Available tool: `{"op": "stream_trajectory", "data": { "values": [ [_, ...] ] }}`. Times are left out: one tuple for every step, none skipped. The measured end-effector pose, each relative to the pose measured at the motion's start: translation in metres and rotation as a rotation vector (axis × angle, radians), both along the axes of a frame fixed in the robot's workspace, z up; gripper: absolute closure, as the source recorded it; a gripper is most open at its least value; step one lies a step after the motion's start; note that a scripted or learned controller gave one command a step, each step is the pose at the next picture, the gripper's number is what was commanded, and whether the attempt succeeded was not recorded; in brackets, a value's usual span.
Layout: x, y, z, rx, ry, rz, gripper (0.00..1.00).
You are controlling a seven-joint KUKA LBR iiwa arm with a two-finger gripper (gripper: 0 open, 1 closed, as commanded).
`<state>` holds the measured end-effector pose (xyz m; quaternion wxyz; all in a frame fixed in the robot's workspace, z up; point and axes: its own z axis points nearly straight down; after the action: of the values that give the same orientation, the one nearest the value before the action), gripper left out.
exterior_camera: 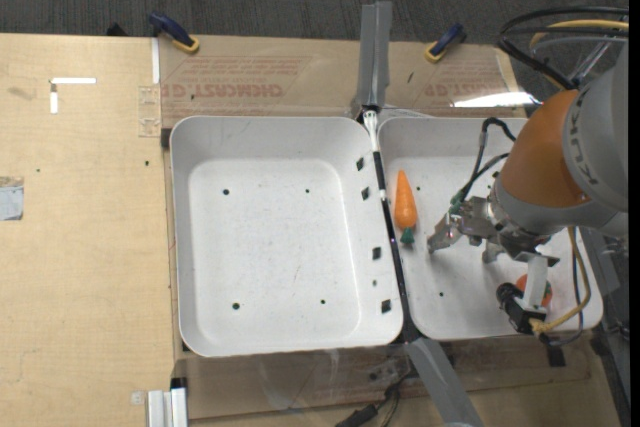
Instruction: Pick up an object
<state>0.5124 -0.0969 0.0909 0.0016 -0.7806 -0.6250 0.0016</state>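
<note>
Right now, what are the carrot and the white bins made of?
The carrot looks like smooth plastic: even orange, slight shine, a green tip. It is probably a toy. The white bins look like thin moulded plastic: matte, rounded corners, a raised rim.

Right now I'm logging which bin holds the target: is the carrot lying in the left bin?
No. The carrot lies in the right bin, close to the divider between the two bins, with the gripper just to its right.
</note>
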Motion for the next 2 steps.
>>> {"op": "stream_trajectory", "data": {
  "values": [
    [0.046,0.004,0.0,-0.001,-0.002,0.017,0.0],
    [0.06,-0.087,0.125,-0.003,-0.003,-0.09,0.0]
  ]
}}
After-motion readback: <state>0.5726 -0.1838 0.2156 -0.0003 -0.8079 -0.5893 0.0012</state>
